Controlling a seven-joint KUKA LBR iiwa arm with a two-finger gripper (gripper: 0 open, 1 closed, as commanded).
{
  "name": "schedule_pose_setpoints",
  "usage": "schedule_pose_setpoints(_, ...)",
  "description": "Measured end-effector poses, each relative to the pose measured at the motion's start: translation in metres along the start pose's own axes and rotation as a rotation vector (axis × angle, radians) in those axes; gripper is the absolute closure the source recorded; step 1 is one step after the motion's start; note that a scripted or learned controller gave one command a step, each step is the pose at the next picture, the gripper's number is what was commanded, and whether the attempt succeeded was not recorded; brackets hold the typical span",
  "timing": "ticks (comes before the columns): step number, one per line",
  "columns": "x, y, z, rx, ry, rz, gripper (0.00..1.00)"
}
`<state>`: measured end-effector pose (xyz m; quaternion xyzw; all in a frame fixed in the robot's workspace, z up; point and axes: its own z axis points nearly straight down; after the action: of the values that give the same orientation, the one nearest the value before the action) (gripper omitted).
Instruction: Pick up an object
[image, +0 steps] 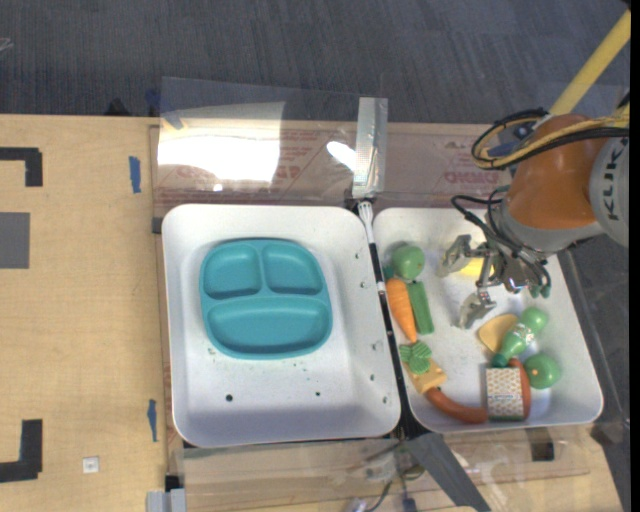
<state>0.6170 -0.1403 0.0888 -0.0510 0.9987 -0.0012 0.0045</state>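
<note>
My gripper (466, 282) hangs low over the right bin (580, 390), near its upper middle. Its two metal fingers stand open, one finger (457, 251) toward the back and the other toward the front, with bare bin floor between them. Toy food lies around it: a green round piece (407, 262) to its left, an orange carrot (401, 306) and a green stick (421, 309) beside that, and a yellow-orange wedge (495, 331) just in front. None of these is between the fingers.
Further front lie a green leafy piece (415, 355), a red-brown sausage (455, 406), a patterned cylinder (506, 392) and green pieces (541, 371). A teal divided plate (266, 298) sits in the left bin (190, 400). The orange-banded wrist (550, 185) overhangs the right bin's back corner.
</note>
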Motion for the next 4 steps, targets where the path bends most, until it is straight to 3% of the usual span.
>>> schedule_pose_setpoints(1,-0.005,0.002,-0.014,0.003,-0.016,-0.003,1.00)
schedule_pose_setpoints(2,-0.010,-0.078,0.001,0.000,-0.002,-0.278,1.00)
schedule_pose_setpoints(3,-0.010,-0.076,0.002,-0.002,0.000,-0.279,0.00)
schedule_pose_setpoints(4,0.086,-0.035,-0.001,-0.002,-0.001,-0.307,0.00)
